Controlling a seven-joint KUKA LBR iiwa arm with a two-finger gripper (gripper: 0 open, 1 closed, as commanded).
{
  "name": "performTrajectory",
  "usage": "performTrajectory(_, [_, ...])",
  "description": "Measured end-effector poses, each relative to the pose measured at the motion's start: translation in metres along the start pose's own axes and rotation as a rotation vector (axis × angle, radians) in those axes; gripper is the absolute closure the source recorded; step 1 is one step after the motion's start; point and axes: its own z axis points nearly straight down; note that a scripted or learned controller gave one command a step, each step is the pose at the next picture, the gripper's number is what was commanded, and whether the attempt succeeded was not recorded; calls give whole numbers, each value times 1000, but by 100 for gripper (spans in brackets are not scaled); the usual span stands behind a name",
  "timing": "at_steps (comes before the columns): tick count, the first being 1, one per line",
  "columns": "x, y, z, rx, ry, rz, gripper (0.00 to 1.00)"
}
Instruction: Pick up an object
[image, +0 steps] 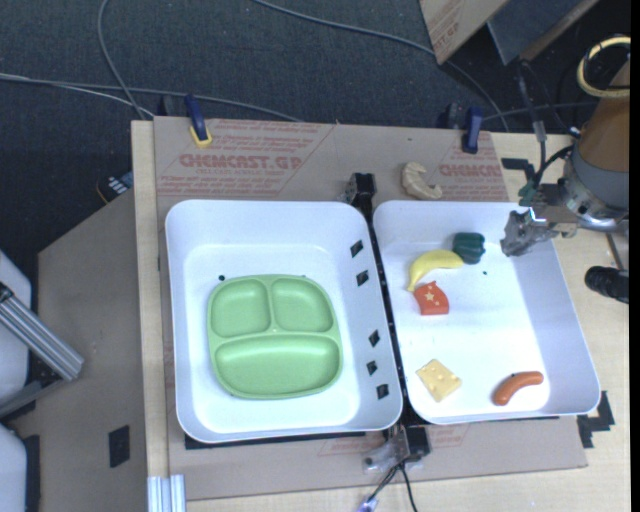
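The right bin (560, 330) holds several small toys: a dark green piece (468, 244), a yellow banana (435, 266), a red block with a yellow mark (432, 299), a yellow cheese wedge (438, 379) and an orange-red sausage (517, 386). My gripper (520, 234) hangs over the bin's far right edge, to the right of the green piece and apart from it. Nothing shows between its fingers.
The left bin (190, 300) carries a green divided plate (275, 335). A tan object (422, 180) lies on the cardboard behind the bins. Blue clamps (199, 128) hold the board's far edge. Black clips run along the divider between the bins (375, 300).
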Motion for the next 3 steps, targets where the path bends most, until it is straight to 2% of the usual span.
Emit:
performTrajectory(1, [59, -3, 6, 8, 5, -5, 100])
performTrajectory(3, [167, 7, -14, 5, 3, -6, 100])
